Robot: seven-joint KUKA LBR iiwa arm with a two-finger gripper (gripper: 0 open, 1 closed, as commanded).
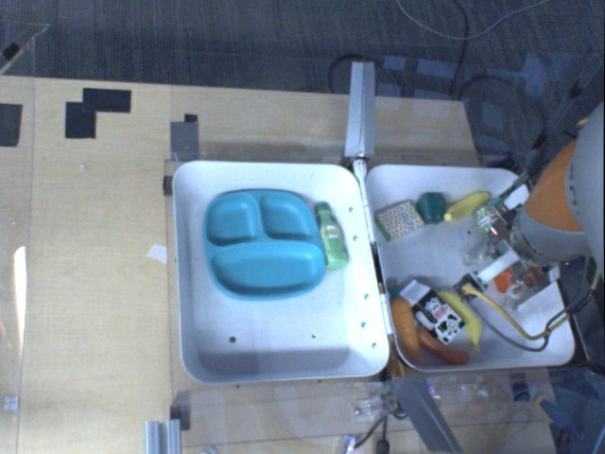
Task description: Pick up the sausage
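Note:
The sausage (442, 352), dark red and slim, lies along the front wall of the right bin (558, 348). An orange carrot-like piece (405, 322) is at its left end, and a black-and-white box (439, 316) and a yellow banana (471, 320) lie just behind it. My gripper (490, 250) hangs over the middle right of this bin, behind and to the right of the sausage and apart from it. The grey arm with its orange band (553, 197) comes in from the right.
The left bin (284, 348) holds a blue divided plate (265, 244) with a green bottle (331, 236) at its right edge. At the back of the right bin are a checkered packet (399, 218), a dark green item (433, 206) and a yellow piece (467, 205). A cable (515, 334) loops by the gripper.

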